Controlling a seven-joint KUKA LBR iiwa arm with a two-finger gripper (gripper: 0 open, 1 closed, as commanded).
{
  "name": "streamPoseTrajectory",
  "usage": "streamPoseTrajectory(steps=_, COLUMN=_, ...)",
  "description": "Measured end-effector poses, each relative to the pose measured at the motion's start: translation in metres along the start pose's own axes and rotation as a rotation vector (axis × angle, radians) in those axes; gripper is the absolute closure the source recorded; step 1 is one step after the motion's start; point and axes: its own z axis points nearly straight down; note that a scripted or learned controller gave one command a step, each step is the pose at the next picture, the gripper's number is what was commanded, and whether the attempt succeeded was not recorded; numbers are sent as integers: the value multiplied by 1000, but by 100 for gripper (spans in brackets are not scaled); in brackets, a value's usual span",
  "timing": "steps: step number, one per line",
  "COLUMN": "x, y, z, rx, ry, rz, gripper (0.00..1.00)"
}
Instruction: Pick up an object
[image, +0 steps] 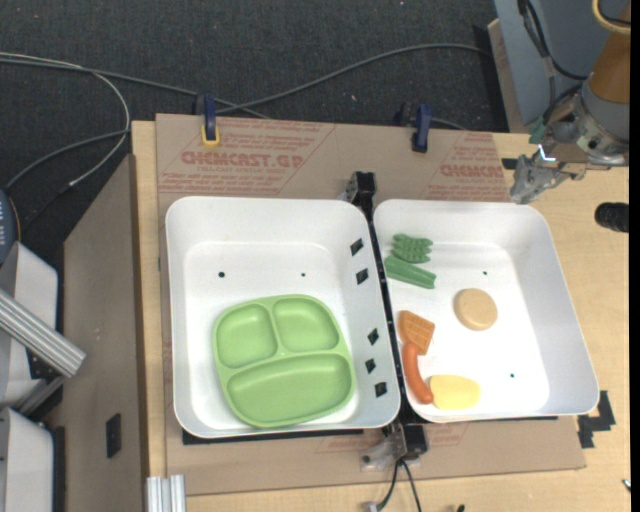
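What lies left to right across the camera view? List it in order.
Green divided plate in the left bin → orange piece → tan round piece → claw past the right bin's far corner.

one fixed camera above; looks down aslant on both bins (190, 300)

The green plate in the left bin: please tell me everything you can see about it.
The green plate is pale green and looks like smooth moulded plastic. It is a rounded rectangle with three compartments: two small ones along the far side and one large one along the near side, with raised ridges between them. All three hold nothing. It lies flat and right way up, turned slightly askew, on the floor of the left bin, toward the near edge. Nothing else touches it.
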Motion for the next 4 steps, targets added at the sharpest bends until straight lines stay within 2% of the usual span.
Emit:
streamPoseTrajectory(steps=3, x=157, y=-35, z=-6, rx=6, ry=4, rz=-5, gripper=100)
streamPoseTrajectory(steps=4, x=198, y=-49, z=12, rx=8, ry=3, rz=-3, gripper=100)
